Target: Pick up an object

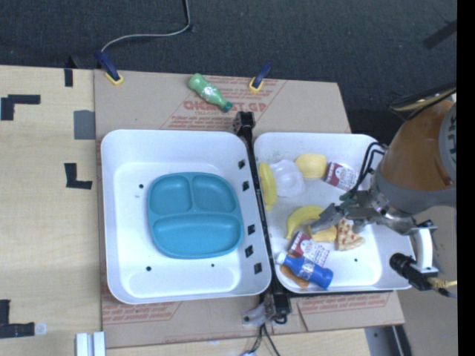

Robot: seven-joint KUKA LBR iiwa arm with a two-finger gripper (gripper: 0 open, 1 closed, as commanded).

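My gripper point(332, 219) is low in the right bin point(371, 277), reaching in from the right. It hangs over the spot where a yellow banana point(303, 217) meets a pizza slice toy point(347, 235), and its dark tip overlaps both. Just below it lie a red and white carton point(312, 251) and a blue bottle point(309, 271). Farther back in the bin are a yellow lemon point(311, 165), a clear plastic cup point(286, 179) and a red and white packet point(341, 175). The wrist hides part of the bin's right side.
The left bin point(119, 199) holds a blue divided plate point(194, 214). A green bottle point(209, 93) lies on the cardboard behind the bins. A black divider point(252, 199) runs between the two bins. A yellow piece point(267, 185) leans at the right bin's left wall.
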